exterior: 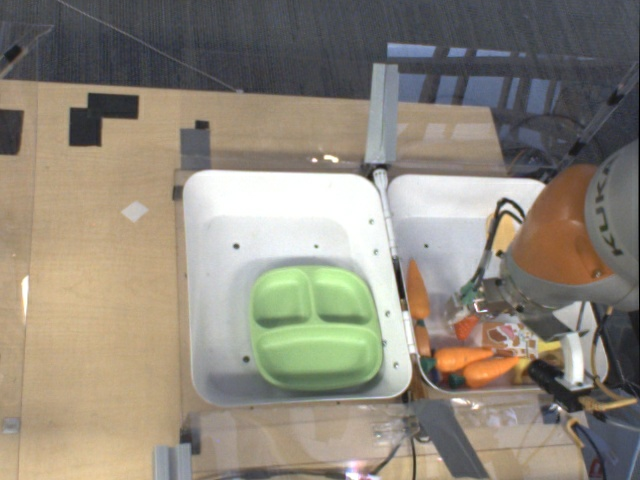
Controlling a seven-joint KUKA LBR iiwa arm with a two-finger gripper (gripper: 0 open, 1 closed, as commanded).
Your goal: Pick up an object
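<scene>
Camera view: pale wooden desk [90, 298], two shallow white bins, green sectioned plastic tray [315, 326] in left bin [215, 208]. Reaching step over right bin [440, 213]; hand [487, 308] above orange toy carrots [478, 363], grip state impossible to tell. Next: descend squarely, clamp one carrot.

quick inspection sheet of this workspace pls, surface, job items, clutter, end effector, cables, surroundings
surface: wooden bench with black patches, bearing two white bins.
job's things: orange carrots and small mixed items piled at the near edge of the right bin.
clutter: green divided plate in the left bin.
end effector: over the right bin's pile; finger state unclear.
cables: black cable along the arm.
surroundings: dark carpet beyond the bench.
</scene>
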